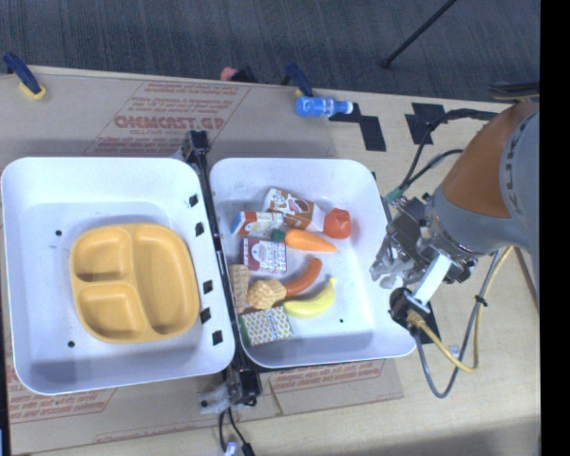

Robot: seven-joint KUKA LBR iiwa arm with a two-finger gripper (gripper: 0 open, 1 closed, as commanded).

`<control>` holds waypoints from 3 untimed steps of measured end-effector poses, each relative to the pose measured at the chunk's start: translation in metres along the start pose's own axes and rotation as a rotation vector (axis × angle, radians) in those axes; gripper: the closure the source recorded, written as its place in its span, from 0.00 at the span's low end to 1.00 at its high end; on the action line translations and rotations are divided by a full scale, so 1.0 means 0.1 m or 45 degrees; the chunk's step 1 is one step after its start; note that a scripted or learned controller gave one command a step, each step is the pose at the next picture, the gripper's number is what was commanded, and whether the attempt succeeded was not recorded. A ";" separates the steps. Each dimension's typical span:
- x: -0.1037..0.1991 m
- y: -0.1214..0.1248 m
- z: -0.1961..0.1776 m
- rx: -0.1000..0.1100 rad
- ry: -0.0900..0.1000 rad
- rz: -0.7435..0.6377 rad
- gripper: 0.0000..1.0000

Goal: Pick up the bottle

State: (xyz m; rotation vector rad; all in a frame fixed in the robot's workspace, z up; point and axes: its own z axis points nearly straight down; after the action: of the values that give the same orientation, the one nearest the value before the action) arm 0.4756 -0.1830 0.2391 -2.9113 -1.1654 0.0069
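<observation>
The arm [489, 183] comes in from the right and is cut off at the frame's edge, so only its orange band and grey wrist show. The gripper [391, 266] hangs just outside the right wall of the right bin [361, 174], over the bench [456, 416], among cables; it is too small and cluttered to tell how it stands, and nothing shows in its grasp.

The left bin [28, 255] holds a yellow tray [133, 283] with three compartments, lying flat. The right bin holds a heap of toy food: a carton [290, 207] near the top, a small red tomato [337, 223] to its right, a carrot [311, 241] lying crosswise below them, a sausage [304, 275], a banana [313, 300] curved along the lower right of the heap, a round cookie [265, 294], and a small box [266, 326] near the front wall. Several of these overlap, and the printed packs in the middle are hard to read.

The bottle [318, 107] lies outside both bins, on the bench just behind the right bin's far wall. It is blue and lies on its side, its long axis running left to right, with the paler narrow end pointing right. It is well apart from the gripper.
</observation>
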 end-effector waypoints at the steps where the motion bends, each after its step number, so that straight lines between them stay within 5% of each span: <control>1: -0.06 0.07 0.06 -0.003 0.000 0.197 1.00; 3: 0.36 -0.37 0.00 0.002 0.001 0.703 1.00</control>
State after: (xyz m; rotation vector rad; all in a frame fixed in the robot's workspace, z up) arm 0.4761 -0.1315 0.2394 -3.1186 -0.3274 0.0082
